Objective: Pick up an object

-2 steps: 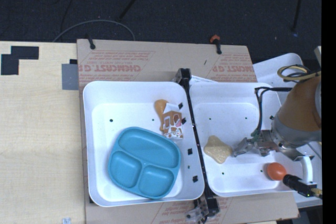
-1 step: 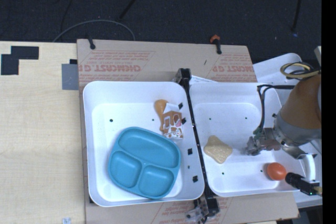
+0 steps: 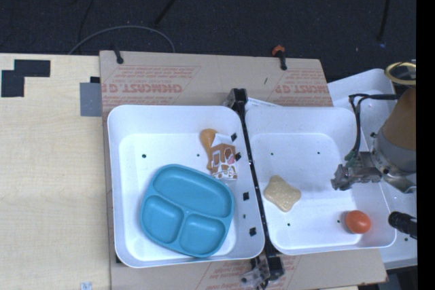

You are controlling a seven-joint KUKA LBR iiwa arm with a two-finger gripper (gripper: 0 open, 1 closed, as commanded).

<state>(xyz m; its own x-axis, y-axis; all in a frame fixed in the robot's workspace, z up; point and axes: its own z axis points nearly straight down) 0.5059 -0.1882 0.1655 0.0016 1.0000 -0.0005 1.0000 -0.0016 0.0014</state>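
Note:
My gripper (image 3: 342, 180) hangs over the right edge of the right bin (image 3: 306, 125), on the grey arm with its orange band at the far right. An orange-red ball (image 3: 357, 221) lies in the bin's front right corner, just below the gripper. A pale beige sponge-like piece (image 3: 281, 193) rests near the bin's left side, well to the gripper's left. In the left bin (image 3: 129, 146) lie a blue divided plate (image 3: 187, 209) and, behind it, a small brown and white patterned toy (image 3: 219, 155).
A black divider (image 3: 248, 173) runs between the two bins. Both stand on a cardboard sheet (image 3: 204, 81) on the wooden bench. Black cables hang beside the arm at the right bin's far right corner.

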